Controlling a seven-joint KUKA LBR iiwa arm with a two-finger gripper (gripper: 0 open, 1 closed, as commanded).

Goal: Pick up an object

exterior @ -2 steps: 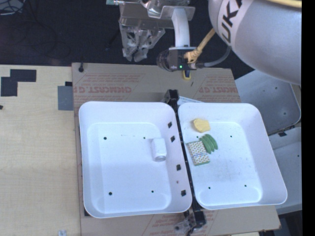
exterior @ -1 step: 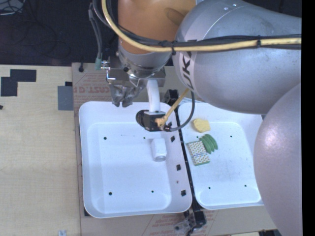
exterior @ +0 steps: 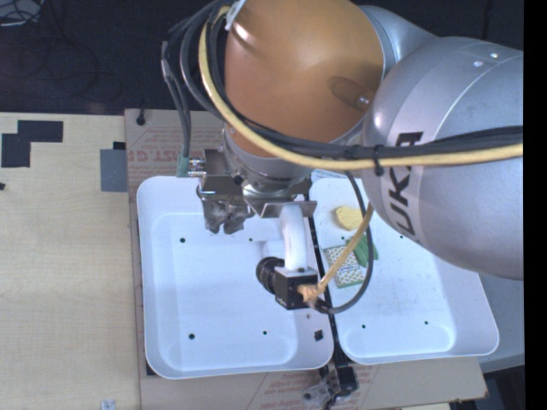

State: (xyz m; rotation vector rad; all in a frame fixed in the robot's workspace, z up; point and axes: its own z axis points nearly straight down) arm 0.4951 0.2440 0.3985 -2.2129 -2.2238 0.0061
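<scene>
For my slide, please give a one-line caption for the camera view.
KUKA arm reaching over two white bins, its pincer above the left one; small yellow item in the right bin.

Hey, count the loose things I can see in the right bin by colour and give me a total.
Yellow: 1, a yellow lump
Green and patterned: 1, a green pad
Total: 2 in view in the right bin; the arm covers part of it.

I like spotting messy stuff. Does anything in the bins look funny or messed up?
Nothing looks spilled or broken. The yellow object and the green checked item lie near the right bin's left wall, the checked one partly under a yellow cable. The gripper sits over the left bin.
</scene>
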